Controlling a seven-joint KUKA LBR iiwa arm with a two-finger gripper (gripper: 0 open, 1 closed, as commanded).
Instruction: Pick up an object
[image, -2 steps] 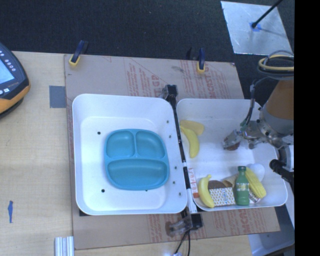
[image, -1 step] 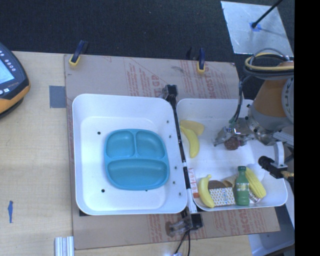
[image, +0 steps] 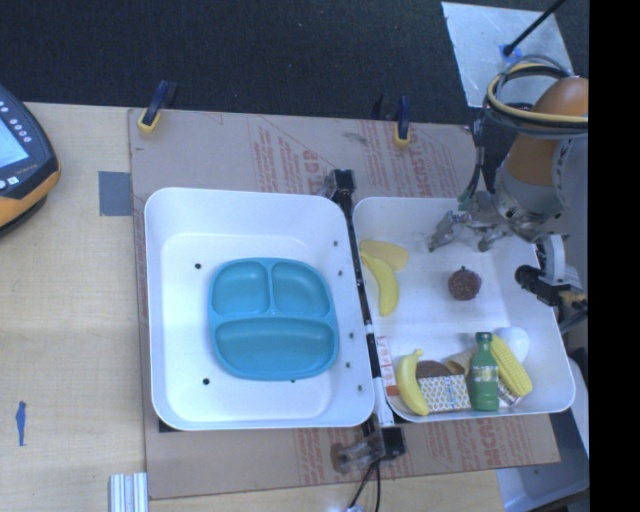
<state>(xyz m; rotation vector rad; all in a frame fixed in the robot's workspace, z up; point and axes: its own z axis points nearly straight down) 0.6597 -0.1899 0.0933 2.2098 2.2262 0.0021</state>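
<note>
The right bin (image: 420, 212) holds a banana (image: 384, 281) against its left wall and a dark brown round item (image: 463, 284) near its middle. Along its front lie a second banana (image: 409, 379), a snack packet (image: 446, 392), a green bottle (image: 484, 373), a corn cob (image: 512, 365) and a white round item (image: 513, 340). My gripper (image: 468, 231) hangs over the far part of this bin, its fingers spread open and nothing between them. It sits just beyond the brown item, apart from it.
The left bin (image: 180, 400) carries a blue divided plate (image: 273, 318). Clamps (image: 153, 106) hold the cardboard sheet at the back edge. A yellow and black device (image: 20, 150) lies at the far left of the bench.
</note>
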